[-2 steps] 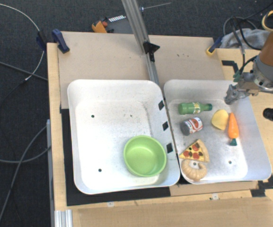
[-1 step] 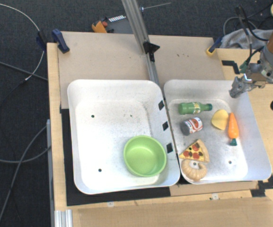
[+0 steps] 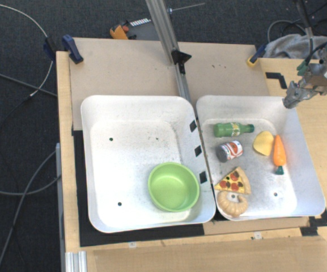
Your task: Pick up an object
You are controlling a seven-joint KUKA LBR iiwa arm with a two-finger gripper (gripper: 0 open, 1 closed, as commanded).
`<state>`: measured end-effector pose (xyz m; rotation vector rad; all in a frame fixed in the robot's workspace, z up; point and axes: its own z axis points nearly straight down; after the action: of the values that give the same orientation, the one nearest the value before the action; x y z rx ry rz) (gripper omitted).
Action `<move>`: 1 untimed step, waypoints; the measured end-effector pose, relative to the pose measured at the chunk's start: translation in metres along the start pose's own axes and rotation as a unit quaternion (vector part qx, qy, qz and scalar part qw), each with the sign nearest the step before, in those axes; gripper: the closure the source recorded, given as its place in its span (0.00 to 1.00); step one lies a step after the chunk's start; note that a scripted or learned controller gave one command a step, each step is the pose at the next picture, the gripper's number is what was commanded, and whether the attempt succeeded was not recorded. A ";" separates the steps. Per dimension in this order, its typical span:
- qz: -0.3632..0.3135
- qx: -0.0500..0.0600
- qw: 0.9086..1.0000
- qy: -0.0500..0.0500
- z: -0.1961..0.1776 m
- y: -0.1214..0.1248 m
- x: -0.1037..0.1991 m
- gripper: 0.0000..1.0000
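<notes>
The right bin (image 3: 299,191) holds a green bottle (image 3: 233,130) lying on its side, a small red and white can (image 3: 229,150), a yellow piece (image 3: 263,143), an orange carrot (image 3: 279,152), a pizza slice (image 3: 233,181) and a bagel-like round (image 3: 232,203). A green bowl (image 3: 173,186) stands in the left bin (image 3: 123,123) near its front right corner. My gripper (image 3: 293,99) hangs at the far right, above the right bin's back right rim, apart from every object.
A slanted metal rail (image 3: 164,27) runs from the top down to the gap between the bins. Blue clamps (image 3: 72,48) hold the board's back corners. Crumpled cloth and cables (image 3: 291,43) lie at the back right.
</notes>
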<state>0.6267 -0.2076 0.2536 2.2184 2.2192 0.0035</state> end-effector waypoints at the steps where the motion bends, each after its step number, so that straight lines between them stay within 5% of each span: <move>1: -0.002 0.001 1.000 0.001 -0.006 -0.006 0.045 1.00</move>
<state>0.6209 -0.1625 0.2593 2.2165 2.2250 0.0029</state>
